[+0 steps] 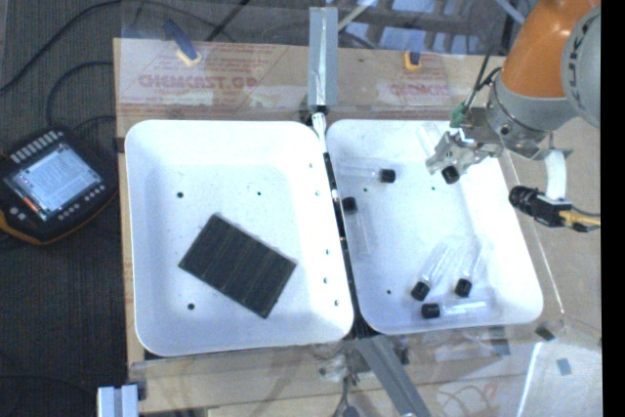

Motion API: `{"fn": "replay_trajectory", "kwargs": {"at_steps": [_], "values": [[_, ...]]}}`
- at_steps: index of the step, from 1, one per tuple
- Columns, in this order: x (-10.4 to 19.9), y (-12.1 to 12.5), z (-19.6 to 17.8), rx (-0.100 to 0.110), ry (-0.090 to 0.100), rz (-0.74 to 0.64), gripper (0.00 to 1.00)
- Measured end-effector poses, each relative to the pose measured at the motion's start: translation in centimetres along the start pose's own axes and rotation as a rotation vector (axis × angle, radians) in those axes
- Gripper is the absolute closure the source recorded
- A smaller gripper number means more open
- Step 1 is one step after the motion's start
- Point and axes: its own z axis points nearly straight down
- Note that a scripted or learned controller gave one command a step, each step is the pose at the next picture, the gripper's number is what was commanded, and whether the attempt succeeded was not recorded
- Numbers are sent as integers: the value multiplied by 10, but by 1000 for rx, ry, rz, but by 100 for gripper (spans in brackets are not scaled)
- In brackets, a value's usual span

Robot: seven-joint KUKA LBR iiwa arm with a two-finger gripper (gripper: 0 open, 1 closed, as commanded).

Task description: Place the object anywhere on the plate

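The plate (237, 265) is a dark ribbed rectangle lying flat in the left bin (156, 151), turned at a slant. My gripper (449, 161) hangs over the upper right part of the right bin (518, 259), far from the plate. A clear tube with a black cap (449, 175) sits between its fingertips, cap pointing down; the tube's body is mostly hidden by the fingers. The gripper is shut on this tube.
Several more clear, black-capped tubes lie in the right bin: one near the top middle (387, 176), one by the left wall (349, 204), and a cluster at the lower right (439, 283). The ridge between the bins (332, 210) separates the gripper from the plate.
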Motion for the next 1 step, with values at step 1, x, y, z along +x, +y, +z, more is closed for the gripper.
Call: {"fn": "replay_trajectory", "kwargs": {"at_steps": [1], "values": [[90, 61, -17, -2, 1, -154, 100]]}}
